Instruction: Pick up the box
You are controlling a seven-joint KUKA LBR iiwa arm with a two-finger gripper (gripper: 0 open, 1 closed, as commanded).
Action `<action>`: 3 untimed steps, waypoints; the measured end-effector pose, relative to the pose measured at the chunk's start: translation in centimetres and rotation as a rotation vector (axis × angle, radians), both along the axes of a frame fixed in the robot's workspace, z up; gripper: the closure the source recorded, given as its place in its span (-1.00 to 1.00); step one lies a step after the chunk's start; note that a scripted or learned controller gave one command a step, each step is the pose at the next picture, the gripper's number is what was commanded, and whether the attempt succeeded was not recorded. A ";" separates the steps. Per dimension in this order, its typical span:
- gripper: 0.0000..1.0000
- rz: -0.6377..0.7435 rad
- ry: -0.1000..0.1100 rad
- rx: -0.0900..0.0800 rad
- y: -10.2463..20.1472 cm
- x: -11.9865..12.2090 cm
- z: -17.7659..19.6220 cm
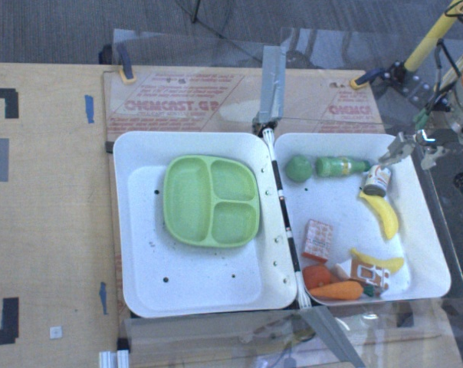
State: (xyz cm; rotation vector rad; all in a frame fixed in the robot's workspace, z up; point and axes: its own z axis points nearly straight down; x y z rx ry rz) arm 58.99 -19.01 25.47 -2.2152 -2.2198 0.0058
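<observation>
Item: box point(318, 239), flat in my right bin point(435, 228), mid-floor, bare floor around it, well apart from the pincer point(400, 150) at the far rim; I cannot tell its spread. Near wall: carrot point(340, 290). Left bin point(132, 228): green divided plate point(211, 201).

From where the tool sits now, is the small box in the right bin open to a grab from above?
Probably yes. The box lies flat on bare bin floor with nothing on top; the tool sits near the bin's far right corner, and the banana lies beside that path.
</observation>
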 end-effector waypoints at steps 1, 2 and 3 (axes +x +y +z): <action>-1.00 -0.158 0.002 -0.001 -1.5 -2.8 0.6; -1.00 0.122 -0.001 0.002 2.5 -5.9 -13.7; -1.00 0.121 -0.020 -0.013 8.2 -7.4 -16.5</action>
